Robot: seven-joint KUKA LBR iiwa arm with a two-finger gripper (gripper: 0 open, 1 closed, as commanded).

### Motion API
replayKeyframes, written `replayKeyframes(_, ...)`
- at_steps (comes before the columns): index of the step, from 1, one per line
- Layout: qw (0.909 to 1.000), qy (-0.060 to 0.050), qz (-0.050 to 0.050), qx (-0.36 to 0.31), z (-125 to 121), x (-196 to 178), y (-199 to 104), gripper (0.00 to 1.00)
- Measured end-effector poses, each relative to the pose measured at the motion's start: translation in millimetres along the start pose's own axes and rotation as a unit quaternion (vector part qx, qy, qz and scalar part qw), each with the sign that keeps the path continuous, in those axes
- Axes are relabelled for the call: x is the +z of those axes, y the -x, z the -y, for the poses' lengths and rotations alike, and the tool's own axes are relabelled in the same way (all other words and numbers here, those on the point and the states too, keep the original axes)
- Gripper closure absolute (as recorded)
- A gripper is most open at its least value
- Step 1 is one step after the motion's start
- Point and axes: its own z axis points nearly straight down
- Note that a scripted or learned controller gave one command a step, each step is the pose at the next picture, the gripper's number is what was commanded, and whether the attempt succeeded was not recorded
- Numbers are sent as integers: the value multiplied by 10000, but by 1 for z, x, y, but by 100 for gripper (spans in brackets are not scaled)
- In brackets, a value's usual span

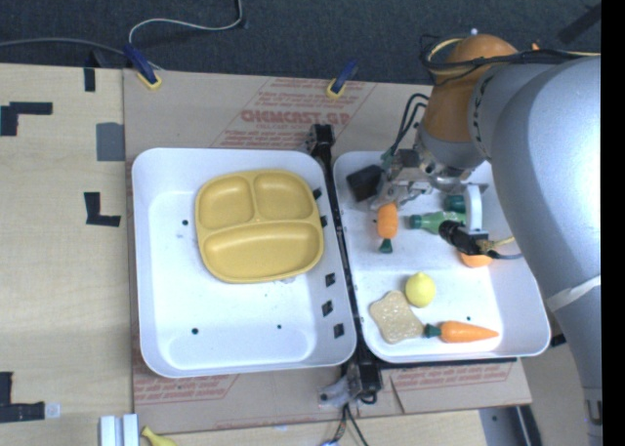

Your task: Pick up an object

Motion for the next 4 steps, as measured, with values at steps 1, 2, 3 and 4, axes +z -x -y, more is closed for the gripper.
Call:
replayKeyframes(1, 10000, 95, -17, -12, 14, -91, -57, 100)
replayKeyframes(2, 10000, 83, -20, -13, 71, -143, -100, 100)
replayKeyframes(3, 10000, 79, -15, -2, 164, -171, -90, 100)
replayKeyframes(4, 10000, 82, -18, -8, 174, -172, -80, 100)
